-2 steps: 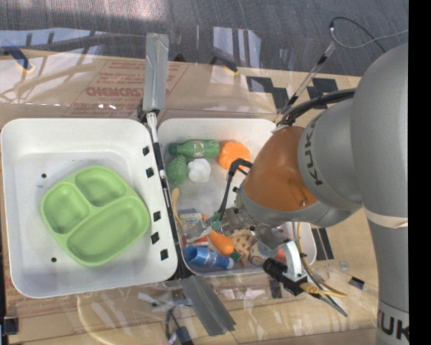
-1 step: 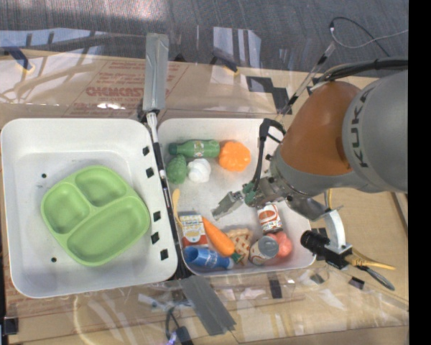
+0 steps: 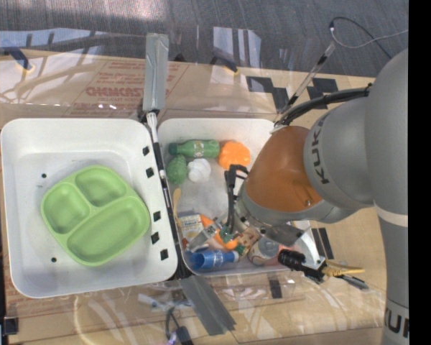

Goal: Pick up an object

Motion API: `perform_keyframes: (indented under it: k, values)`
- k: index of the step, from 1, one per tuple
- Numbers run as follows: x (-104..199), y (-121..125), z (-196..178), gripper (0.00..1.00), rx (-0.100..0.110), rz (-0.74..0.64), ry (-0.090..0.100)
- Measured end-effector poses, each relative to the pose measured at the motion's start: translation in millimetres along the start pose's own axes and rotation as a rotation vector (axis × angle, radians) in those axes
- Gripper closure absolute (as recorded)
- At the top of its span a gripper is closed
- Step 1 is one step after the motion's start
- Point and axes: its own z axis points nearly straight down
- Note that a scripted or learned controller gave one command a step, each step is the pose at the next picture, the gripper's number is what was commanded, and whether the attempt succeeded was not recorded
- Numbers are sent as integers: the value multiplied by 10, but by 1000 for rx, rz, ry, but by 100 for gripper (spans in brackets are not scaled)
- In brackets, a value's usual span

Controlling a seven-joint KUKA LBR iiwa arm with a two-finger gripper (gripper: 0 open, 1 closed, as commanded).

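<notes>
Down front, blue bottle (image 3: pixel 214 259) lies crosswise.

1. The grey arm (image 3: pixel 359 157) carried dark block letters on its casing, beside the orange band; "KU" could be made out, and the rest of the word curved out of sight.
2. The flattened cardboard sheet (image 3: pixel 93 85) lying on the worktop behind the bins bore faded red print. One line seemed to begin "CHEMCAS", though the letters were too washed out to be sure, and the smaller lines above and below it could not be read.
</notes>
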Motion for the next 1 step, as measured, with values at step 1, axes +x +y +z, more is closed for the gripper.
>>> perform_keyframes:
  k: [1]
  values:
    - [-52, -1, -120, 100, -4, 0, -14]
